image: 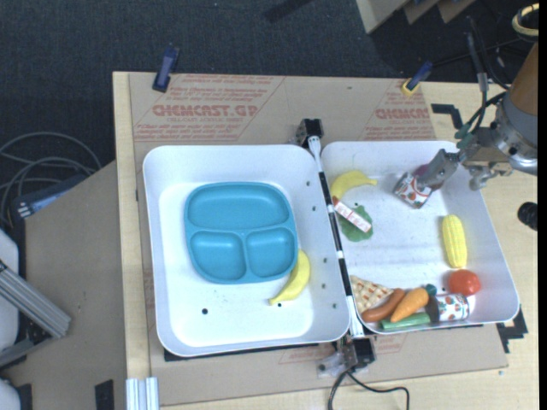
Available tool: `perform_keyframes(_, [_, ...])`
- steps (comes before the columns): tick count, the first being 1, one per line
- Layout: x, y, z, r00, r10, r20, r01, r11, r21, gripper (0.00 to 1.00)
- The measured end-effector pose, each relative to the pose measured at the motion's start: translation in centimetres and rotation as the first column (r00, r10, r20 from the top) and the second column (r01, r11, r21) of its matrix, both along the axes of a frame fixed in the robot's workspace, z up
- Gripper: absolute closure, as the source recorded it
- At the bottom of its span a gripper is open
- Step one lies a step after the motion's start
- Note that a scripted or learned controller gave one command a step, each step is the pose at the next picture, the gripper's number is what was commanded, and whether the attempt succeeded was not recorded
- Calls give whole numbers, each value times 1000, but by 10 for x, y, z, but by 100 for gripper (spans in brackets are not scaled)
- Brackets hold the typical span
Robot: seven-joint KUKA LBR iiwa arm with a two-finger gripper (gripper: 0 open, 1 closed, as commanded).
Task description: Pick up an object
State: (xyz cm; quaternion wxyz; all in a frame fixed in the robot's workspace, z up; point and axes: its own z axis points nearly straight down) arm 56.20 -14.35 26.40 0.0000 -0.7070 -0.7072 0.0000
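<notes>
My gripper (438, 171) reaches into the right bin (397, 250) from the right and sits at that bin's far side. Its tip is right against a small red and white can (413, 190) lying tilted on the bin floor. Whether the can is gripped is not visible. A yellow banana (352, 180) lies to the left of the can. A corn cob (454, 239) lies below the gripper, with a red tomato (462, 282) nearer the front.
The left bin (171, 297) holds a blue divided plate (239, 231) and a second banana (293, 280). A white packet on a green item (353, 219) lies by the divider. A waffle (366, 290), sausage (382, 306), carrot (410, 301) and small can (453, 307) crowd the right bin's front.
</notes>
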Motion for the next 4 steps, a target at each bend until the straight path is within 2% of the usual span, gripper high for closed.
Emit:
perform_keyframes(1, [49,-29,-68,1000,-1,0,1,1000,-1,0])
perform_keyframes(2, [84,-14,-110,1000,1,1,-1,1000,0,0])
perform_keyframes(3, [69,-6,-180,1000,0,-1,0,1000,0,0])
perform_keyframes(4, [-48,67,-79,1000,1,-1,0,1000,1,0])
